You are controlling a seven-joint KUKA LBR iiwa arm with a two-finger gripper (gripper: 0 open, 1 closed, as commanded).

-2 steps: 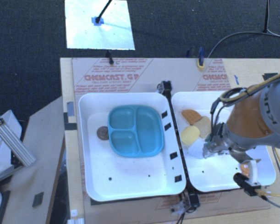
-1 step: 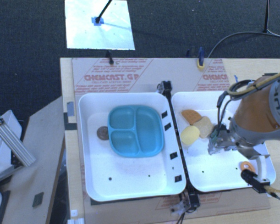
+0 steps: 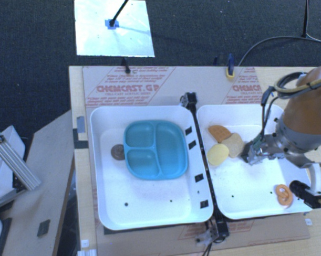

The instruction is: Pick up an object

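Just left of the pincer (image 3: 251,153), tan round piece (image 3: 234,144), yellow ball (image 3: 218,154).

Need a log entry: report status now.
Gripper low in right bin, beside beige piece. Yellow piece and orange piece adjacent, nothing seen held. Pretzel lies apart.

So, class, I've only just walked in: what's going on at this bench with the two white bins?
A grey robot arm with an orange band reaches in from the right, its gripper low in the right white bin, beside a cluster of a pale yellow round piece, a beige piece and an orange-brown piece. A small orange pretzel-shaped item lies apart. The left white bin holds a blue divided plate and a small brown disc.
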